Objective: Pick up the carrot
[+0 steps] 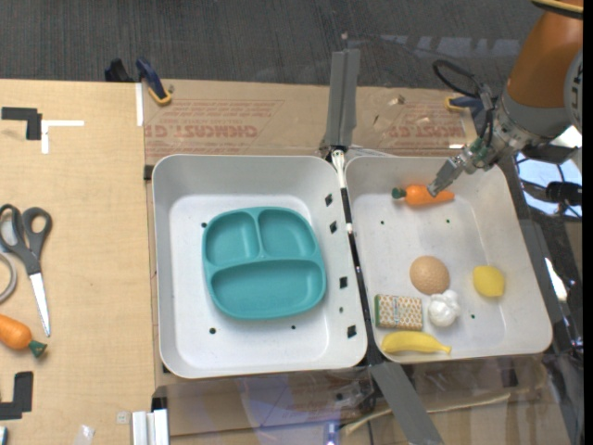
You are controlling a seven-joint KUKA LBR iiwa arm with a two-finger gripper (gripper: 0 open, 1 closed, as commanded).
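Bench (74,202) fills the frame, pale wood at the left, with two shallow white bins side by side across the middle. The left bin (176,276) holds a teal divided plate (265,262). The right bin (519,276) holds the smaller things. The arm (542,58), grey with an orange band, reaches in from the upper right of the frame.

The gripper (443,185) sits at the upper middle of the right bin, its tip touching or just over the carrot (424,196). Whether its fingers are parted or closed on the carrot I cannot tell; they are too small and dark to read.

Lower in that bin lie a banana (415,344), a brown egg (429,274), a lemon (488,281), a cracker-like block (399,311) and a white lump (444,310). Scissors (28,248) and a second orange carrot (17,333) lie at the left of the frame.

The carrot in the bin looks like a light, stiff toy with a smooth skin, likely to roll or slip. A hold across its thick orange middle, not the green stub, seems safest.
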